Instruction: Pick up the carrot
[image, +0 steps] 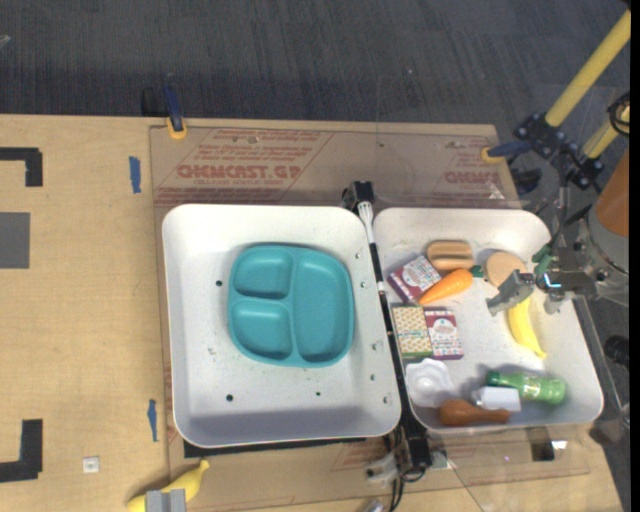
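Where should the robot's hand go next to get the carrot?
Probably a short slide left: the gripper hangs over the banana in the right bin, while the carrot lies just to its left, untouched.

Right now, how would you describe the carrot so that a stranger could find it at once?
Look in the right white bin, upper half. The carrot lies slanted beside a small bun, its tip on a purple card. It is the one bright orange, tapered thing there; the banana nearby is yellow.
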